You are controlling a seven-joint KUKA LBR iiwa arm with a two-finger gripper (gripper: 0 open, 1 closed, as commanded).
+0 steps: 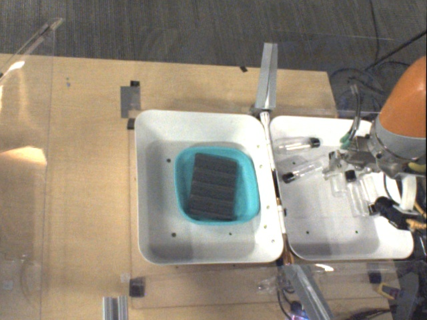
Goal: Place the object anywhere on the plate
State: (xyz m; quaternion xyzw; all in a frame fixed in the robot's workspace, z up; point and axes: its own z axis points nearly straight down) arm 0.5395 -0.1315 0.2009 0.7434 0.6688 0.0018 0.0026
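Note:
A dark grey ridged block [213,186] lies flat on the turquoise plate [249,179], which sits in the middle of the left white bin [153,199]. My gripper [297,159] is over the right bin [320,239], well apart from the block and the plate. Its two clear fingers with black tips [291,176] point left and stand apart, open, with nothing between them. The grey wrist and orange band [408,105] come in from the right edge.
A metal post [267,79] stands at the back where the two bins meet. Cables [400,212] hang around the wrist at the right bin's far side. Bare wooden bench [67,179] stretches left of the bins.

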